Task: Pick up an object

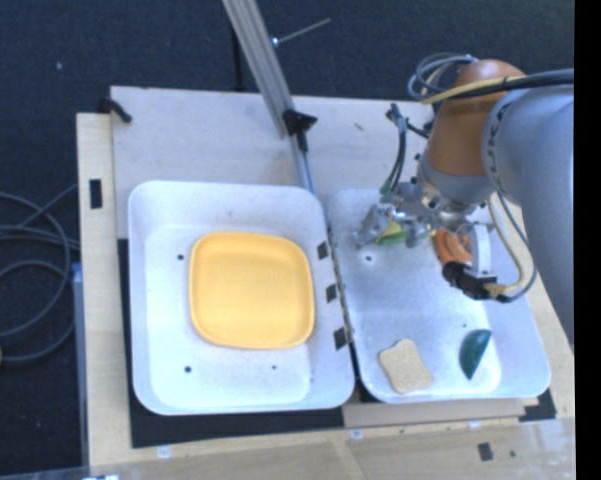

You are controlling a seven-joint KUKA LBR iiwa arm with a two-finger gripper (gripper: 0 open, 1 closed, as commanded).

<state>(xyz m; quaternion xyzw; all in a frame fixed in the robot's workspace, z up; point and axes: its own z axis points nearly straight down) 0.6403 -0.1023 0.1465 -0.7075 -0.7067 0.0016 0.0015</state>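
Observation:
My gripper (393,228) hangs low over the far left part of the right bin (405,298), below the arm's orange band (467,118). A small yellow-green object (387,233) lies right at the gripper's tip, partly hidden by it. I cannot tell whether it is held. An orange object (450,245) sits just right of the gripper, partly covered by the wrist and a black cable. A tan, bread-like piece (406,365) and a dark green object (473,352) lie near the front of the right bin.
A square yellow plate (251,289) lies in the left bin (150,268). A slanted metal pole (263,53) comes down to the gap between the bins. Dark cables (20,258) lie on the floor at left.

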